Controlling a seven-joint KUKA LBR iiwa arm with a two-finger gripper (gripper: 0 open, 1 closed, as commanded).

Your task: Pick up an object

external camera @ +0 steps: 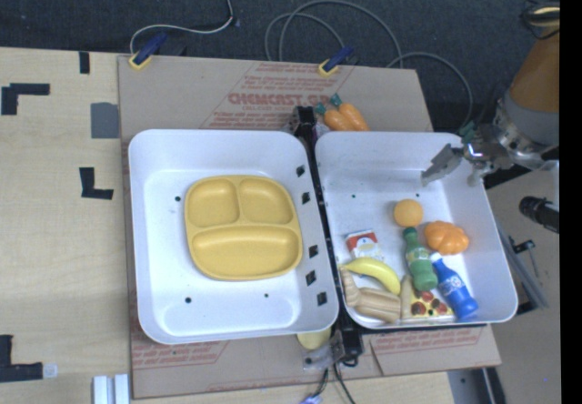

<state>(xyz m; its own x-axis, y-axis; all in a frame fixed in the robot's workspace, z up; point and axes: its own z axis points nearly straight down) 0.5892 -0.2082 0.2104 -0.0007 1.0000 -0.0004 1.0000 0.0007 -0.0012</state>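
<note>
— Bins first: what sat in them?

— Two white bins lay side by side on cardboard. The left bin [145, 211] held a yellow divided plate [243, 227], flat near its middle. The right bin [382, 156] held a cluster of toy food toward its near corner.

— Which pieces?

— A small orange ball [408, 212] stood a little apart from the rest. Just right of it sat a larger orange fruit [445, 237]. Below those, a green bottle [420, 264] and a blue bottle [453, 288] lay side by side, touching. A banana [374, 272] rested against a tan wooden piece [370, 302], with a small white carton [362, 243] just above the banana. An orange carrot [343, 117] lay outside, behind the bins.

— And the arm?

— It came in from the right, orange band high at the edge. The gripper [443, 162] hung over the right bin's far right part, well apart from the toys, with nothing between its fingers. Whether they were spread or closed, I could not tell.
</note>
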